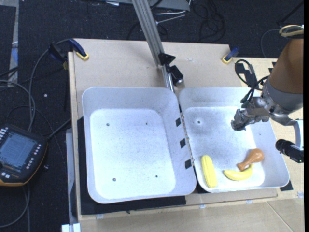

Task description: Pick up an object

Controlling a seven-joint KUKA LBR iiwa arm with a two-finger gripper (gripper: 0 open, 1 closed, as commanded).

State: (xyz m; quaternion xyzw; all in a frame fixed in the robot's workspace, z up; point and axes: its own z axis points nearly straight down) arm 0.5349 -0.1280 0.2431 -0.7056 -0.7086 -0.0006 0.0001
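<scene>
The left bin (130,144) sat bare and white. Over in the right bin (212,105), a corn cob (209,171) lay near the front, a banana (238,175) just right of it, and a brown drumstick-shaped toy (250,159) touching the banana's far end. The gripper (239,122) hovered above the bin, farther back; its grip state could not be told.

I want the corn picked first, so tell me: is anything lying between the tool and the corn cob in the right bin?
Nothing visible does. The tool hangs over the right bin, and bare bin floor lies between it and the corn cob. The banana and the brown drumstick-shaped toy lie to the cob's right, off that line.
</scene>
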